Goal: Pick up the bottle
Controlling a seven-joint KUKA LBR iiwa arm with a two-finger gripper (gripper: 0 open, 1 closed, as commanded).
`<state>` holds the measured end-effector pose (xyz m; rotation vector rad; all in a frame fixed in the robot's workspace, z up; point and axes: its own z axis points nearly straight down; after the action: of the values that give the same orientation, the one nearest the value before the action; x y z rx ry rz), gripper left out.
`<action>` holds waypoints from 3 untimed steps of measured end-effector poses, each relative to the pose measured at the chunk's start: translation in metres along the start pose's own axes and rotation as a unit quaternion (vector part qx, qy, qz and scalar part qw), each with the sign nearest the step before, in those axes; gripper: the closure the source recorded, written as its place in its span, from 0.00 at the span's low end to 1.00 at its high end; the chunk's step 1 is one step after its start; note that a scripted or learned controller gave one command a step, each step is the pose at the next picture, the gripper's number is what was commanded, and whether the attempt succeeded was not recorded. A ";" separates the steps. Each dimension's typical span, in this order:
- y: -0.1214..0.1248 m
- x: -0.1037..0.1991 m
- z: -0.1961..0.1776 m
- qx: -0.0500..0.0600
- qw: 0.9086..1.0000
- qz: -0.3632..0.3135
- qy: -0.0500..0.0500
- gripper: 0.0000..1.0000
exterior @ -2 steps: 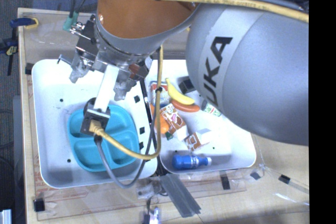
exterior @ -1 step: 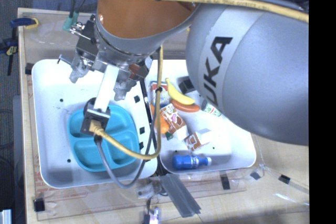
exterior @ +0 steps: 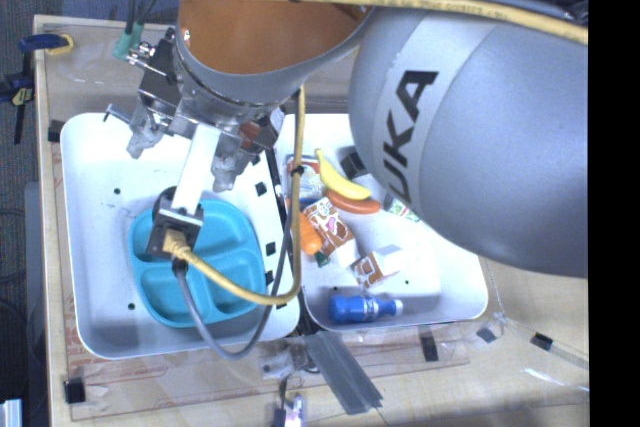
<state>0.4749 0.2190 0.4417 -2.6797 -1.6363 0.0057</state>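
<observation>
One risk we see: the pincer (exterior: 182,160), apparently spread and empty, grabs the blue tray (exterior: 228,267), not the bottle (exterior: 365,307).

You see the divided plate (exterior: 228,260) in the left bin (exterior: 90,205); in the right bin (exterior: 462,295) the bottle (exterior: 365,307) lies in front, the banana (exterior: 340,182) behind, packets (exterior: 328,225) between.

Blue bottle (exterior: 365,308) with white cap; light-blue tray (exterior: 222,250); yellow banana (exterior: 340,181); white bins (exterior: 90,215).
</observation>
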 end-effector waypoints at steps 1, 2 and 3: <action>0.000 0.000 0.000 0.000 1.000 0.000 0.000 0.00; 0.000 0.000 0.000 0.001 1.000 -0.008 -0.001 0.00; 0.000 0.000 0.001 0.001 1.000 -0.023 -0.001 0.00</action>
<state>0.4748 0.2191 0.4410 -2.6410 -1.6967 0.0109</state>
